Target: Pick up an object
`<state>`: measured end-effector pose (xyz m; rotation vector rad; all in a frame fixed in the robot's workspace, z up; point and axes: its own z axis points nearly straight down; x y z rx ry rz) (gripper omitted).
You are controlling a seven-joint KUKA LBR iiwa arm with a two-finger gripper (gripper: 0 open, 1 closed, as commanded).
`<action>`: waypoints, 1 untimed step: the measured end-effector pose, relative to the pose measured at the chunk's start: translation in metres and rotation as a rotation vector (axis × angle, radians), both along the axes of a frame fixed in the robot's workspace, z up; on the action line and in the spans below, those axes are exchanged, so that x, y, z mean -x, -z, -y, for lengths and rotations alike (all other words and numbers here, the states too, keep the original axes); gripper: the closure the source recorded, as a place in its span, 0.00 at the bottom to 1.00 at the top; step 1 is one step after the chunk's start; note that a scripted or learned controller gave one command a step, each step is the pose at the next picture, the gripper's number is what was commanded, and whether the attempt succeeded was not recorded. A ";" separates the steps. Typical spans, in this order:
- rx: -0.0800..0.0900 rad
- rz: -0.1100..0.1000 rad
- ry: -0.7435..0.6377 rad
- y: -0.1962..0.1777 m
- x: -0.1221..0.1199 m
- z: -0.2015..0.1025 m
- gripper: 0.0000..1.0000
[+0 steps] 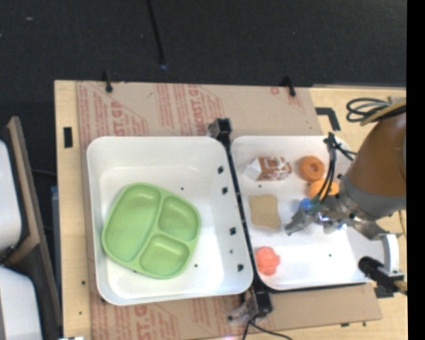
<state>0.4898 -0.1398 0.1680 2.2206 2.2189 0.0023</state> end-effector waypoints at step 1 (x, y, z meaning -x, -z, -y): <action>0.000 0.003 0.049 -0.055 -0.001 0.000 0.00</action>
